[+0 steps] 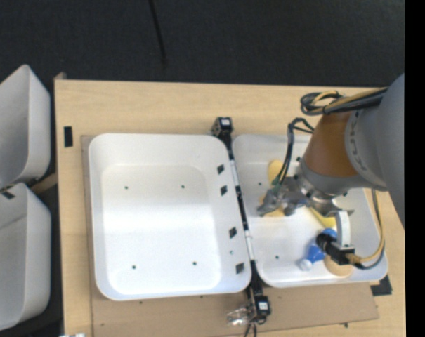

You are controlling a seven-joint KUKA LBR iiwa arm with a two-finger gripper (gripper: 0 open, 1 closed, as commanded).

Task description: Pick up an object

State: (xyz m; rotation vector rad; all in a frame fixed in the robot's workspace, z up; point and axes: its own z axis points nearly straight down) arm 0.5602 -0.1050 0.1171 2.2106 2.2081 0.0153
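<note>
On my screen the nearest edge of the wooden bench (163,318) is pale and flat, with a small metal clip (244,316) between the bins. In the near corner of the right bin (289,276), smooth white plastic with rounded corners, lies a blue object with a whitish end (312,254), and beside it a round tan piece (338,266). A little further the gripper (275,202), grey metal, is low over the bin floor, touching or just above a yellow soft-looking object (275,170); whether it is clenched or released I cannot tell. Above it rises the arm's orange band (328,146) with black cables (317,102). The left bin (100,272) is glossy white, with small dark dots. I read no writing anywhere.
</note>
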